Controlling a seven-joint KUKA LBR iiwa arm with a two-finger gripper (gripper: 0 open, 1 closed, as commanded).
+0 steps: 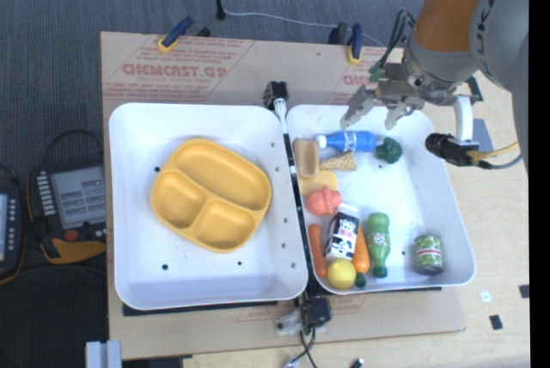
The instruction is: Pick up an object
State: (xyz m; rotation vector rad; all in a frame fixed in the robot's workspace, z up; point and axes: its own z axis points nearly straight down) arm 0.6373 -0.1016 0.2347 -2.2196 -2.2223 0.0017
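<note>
My gripper (375, 113) hangs open over the back of the right bin (447, 186), its two fingers spread with nothing between them. Just below it lie a blue bottle (351, 141) on its side and a dark green broccoli piece (389, 150). Further forward in the same bin are a tan wooden scoop (305, 156), a waffle cone (339, 162), a pink toy (324, 201), a milk carton (343, 236), a carrot (362, 252), a green bottle (378, 242), a lemon (341, 273) and a green can (428, 254).
The left bin (137, 186) holds a yellow divided plate (211, 194). Both bins sit on a cardboard sheet (172, 70) held by clamps at the back. A black camera unit (450, 147) juts from the wrist over the right bin's rim.
</note>
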